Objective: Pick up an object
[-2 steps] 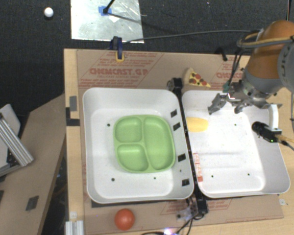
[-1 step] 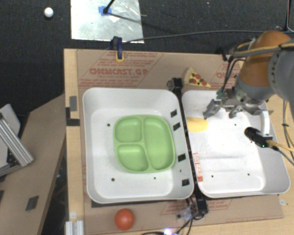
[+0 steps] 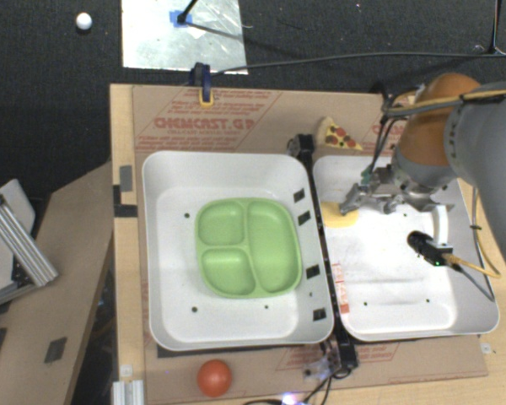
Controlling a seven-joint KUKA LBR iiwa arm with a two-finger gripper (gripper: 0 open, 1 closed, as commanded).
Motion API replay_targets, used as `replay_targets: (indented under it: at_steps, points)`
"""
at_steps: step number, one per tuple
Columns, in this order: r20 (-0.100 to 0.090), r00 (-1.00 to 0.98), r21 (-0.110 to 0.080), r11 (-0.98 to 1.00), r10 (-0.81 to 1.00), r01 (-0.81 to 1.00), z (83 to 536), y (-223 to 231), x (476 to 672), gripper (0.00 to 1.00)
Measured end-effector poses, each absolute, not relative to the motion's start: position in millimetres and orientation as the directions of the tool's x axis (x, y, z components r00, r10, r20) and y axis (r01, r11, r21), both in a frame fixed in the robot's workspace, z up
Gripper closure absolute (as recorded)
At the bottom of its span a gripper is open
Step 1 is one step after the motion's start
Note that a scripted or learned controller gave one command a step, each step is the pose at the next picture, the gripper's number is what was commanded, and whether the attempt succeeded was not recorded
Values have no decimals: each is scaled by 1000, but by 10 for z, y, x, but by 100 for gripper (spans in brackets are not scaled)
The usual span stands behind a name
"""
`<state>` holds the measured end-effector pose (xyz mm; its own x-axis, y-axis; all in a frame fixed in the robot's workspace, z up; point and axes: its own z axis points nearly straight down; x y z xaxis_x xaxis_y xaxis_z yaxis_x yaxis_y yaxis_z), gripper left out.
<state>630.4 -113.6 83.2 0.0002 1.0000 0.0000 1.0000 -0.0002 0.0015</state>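
A pale yellow flat object (image 3: 341,217) lies in the right bin (image 3: 405,310), against its left wall. My gripper (image 3: 354,201) is low in that bin, reaching from the right, and its tip is just above and to the right of the yellow object, touching or nearly touching it. The grey arm with its orange band (image 3: 430,133) looms over the bin's far right corner. A green divided plate (image 3: 248,245) rests in the middle of the left bin (image 3: 169,310).
A toy pizza slice (image 3: 338,134) lies on the cardboard behind the right bin. A red-orange ball (image 3: 213,377) sits on the bench in front of the left bin. A small black device (image 3: 427,248) with a cable hangs over the right bin's middle.
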Motion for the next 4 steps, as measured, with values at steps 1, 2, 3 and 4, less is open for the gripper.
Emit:
replay_targets:
  at_steps: [1,2,3,4]
  points:
    - [0,0,8,0,1000,1000,973,-1135,6324,100]
    - [-1,-4,7,4,1000,1000,1616,-1113,6308,100]
    - [-2,-1,8,1,1000,1000,2227,-1198,6302,100]
    - [-1,-4,5,4,1000,1000,2476,-1200,6314,100]
